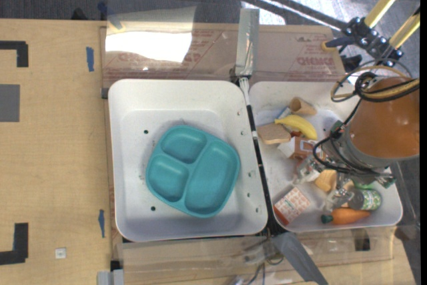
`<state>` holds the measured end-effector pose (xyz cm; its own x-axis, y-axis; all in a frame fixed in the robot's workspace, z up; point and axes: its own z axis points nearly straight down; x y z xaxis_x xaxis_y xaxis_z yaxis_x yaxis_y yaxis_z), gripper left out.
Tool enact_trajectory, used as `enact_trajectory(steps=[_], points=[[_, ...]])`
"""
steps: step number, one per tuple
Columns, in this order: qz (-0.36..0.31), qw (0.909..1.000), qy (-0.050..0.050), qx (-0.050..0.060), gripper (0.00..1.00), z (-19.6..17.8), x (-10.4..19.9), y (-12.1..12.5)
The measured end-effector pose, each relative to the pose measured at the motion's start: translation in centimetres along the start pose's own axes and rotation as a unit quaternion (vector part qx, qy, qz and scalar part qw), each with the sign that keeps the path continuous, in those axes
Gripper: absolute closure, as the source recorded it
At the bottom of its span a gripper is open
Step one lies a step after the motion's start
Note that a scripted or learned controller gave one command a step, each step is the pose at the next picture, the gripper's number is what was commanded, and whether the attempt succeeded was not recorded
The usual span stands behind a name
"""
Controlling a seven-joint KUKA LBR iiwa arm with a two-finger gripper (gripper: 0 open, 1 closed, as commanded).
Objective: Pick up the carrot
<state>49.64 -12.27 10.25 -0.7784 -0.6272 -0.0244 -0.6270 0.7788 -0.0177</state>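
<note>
The carrot [350, 215] is orange with a green stub at its left end. It lies flat near the front right corner of the right bin [267, 100]. My gripper [340, 190] hangs low over the bin's right half, just above and slightly left of the carrot. The arm's orange band [390, 123] and dark cables hide most of the wrist. Nothing can be seen held in the gripper.
Around the gripper lie a yellow wedge [325, 180], a green item [367, 199] and a red and white carton [291, 203]. A banana [298, 125] and a brown slab [270, 133] sit farther back. The left bin [127, 103] holds a teal divided plate [193, 171].
</note>
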Motion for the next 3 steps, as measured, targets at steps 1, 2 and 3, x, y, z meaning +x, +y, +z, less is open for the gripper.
enact_trajectory(steps=[1, 2, 3], points=[[-0.001, 1.0000, -0.004, 0.002, 1.00, -1.1, -0.4, 0.0], [-0.001, 1.0000, -0.004, 0.002, 0.00, -1.1, -0.4, 0.0], [0.018, 0.9998, 0.003, -0.004, 0.00, 1.2, 1.2, -1.1]])
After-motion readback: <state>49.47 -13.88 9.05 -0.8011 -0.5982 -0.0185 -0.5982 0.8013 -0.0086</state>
